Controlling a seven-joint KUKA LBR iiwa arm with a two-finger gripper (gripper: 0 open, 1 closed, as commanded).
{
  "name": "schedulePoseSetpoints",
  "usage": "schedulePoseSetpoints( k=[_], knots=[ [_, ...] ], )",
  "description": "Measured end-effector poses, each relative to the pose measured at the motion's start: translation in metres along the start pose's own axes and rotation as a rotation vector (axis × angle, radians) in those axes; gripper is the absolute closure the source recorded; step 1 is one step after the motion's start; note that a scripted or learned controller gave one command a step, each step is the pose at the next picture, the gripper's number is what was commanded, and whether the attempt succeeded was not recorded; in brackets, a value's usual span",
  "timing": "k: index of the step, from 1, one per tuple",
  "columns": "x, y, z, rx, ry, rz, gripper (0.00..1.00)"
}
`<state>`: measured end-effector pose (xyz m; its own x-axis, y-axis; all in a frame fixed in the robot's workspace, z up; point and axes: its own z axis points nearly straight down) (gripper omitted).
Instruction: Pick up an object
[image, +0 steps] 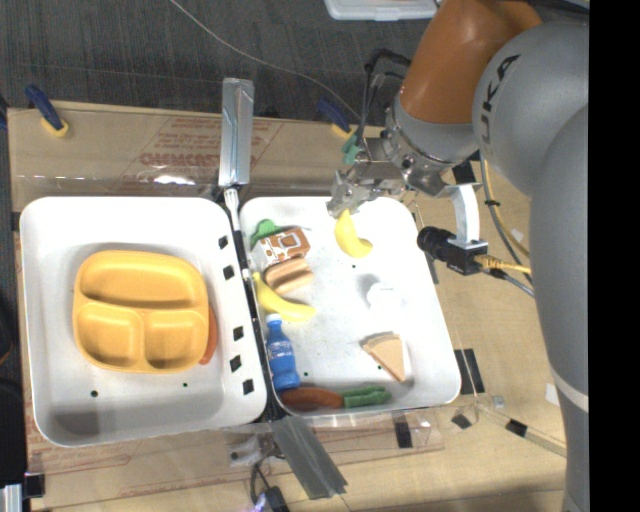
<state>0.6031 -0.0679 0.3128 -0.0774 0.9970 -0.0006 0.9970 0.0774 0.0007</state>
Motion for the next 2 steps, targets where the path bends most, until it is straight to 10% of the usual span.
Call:
schedulePoseSetpoints(
  k=[1, 2],
  knots=[
    [0.020, -0.038, 0.071, 0.010, 0.002, 0.053, 1.00],
    [0.077, -0.014, 0.063, 0.003, 0.002, 0.063, 1.00]
  ],
)
